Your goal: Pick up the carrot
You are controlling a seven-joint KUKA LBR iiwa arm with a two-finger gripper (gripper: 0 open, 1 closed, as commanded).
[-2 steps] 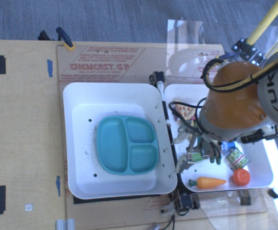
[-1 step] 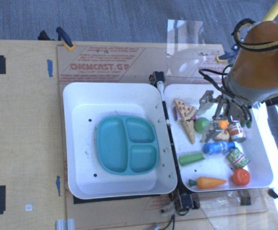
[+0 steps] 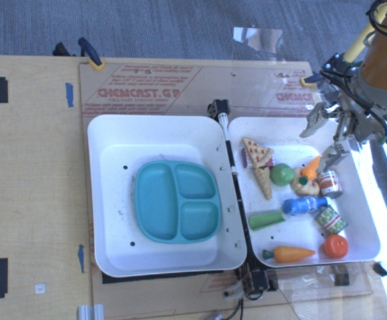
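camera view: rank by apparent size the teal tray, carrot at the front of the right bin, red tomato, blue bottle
1. Teal three-compartment plastic tray, by far the largest.
2. Orange toy carrot with a green stub.
3. Small blue toy bottle lying on its side, near the carrot in length; that order is unsure.
4. Round red toy tomato, smallest.

Arm reaches in from the right — gripper (image 3: 326,133) open, pointing down.

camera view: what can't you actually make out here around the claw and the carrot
- Claw: its fingers blur into bright glare over the right bin; what lies right under them is unclear.
- Arm: cut off by the camera view's right and top edges.
- Carrot: plain at the bin's near edge.
- Small orange piece near the claw: too small to identify.
- Can label: unreadable.
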